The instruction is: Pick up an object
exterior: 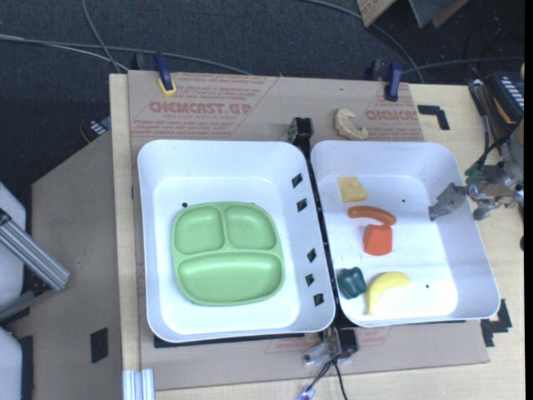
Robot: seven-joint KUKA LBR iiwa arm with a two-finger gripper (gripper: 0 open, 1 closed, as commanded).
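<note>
Camera view: pick not yet begun, nothing lifted.
Gripper (454, 200) sits at the right bin's (466, 261) right rim, over no object; how wide its claw stands I cannot tell. Lying loose in that bin: yellow wedge (352, 189), sausage (371, 214), red block (377, 239), green pepper (351, 282), banana (386, 288). Green tray (227, 252) fills the left bin (154, 223).

- The two bins, left (158, 173) and right (466, 248), were plain white.
- The divided plate (226, 252) was pale green all over.
- The cheese wedge (353, 190) was light yellow.
- The sausage (371, 215) was orange-red.
- The block (377, 239) was a similar red-orange.
- The pepper (350, 282) was dark green.
- The banana (386, 287) was bright yellow.
- The bench board (125, 248) was tan with faded red lettering.
- The clamps (165, 74) were blue, one with a yellow tip.
- The floor (50, 98) was dark grey.
</note>
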